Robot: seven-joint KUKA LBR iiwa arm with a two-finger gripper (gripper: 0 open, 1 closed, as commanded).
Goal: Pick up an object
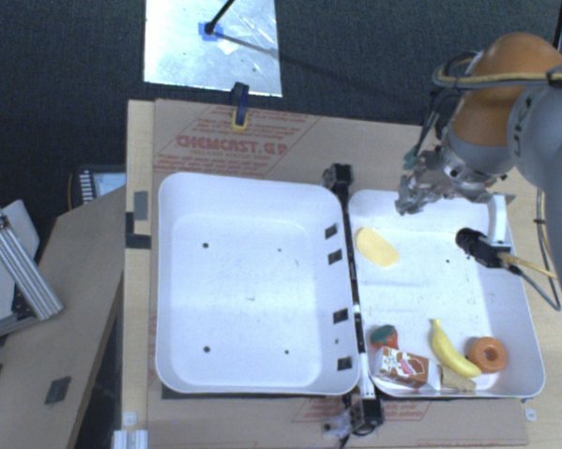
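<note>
Above right bin (516, 306) far edge: jaws (412, 199) hover, touching nothing visible.

Both bins (249, 292) are seen as smooth, slightly glossy white plastic, laid on matt brown cardboard (239, 137). At 12 o'clock a scuffed, reflective metal sheet (216, 37) is seen on dark, matt carpet-like cloth (64, 67). The banana (446, 348) looks smooth and waxy; the arm (541, 110) is finished in satin grey with a glossy orange band.

Arm (541, 110): cut off at right edge; gripper (416, 200) fingertips below it too blurred to resolve
</note>
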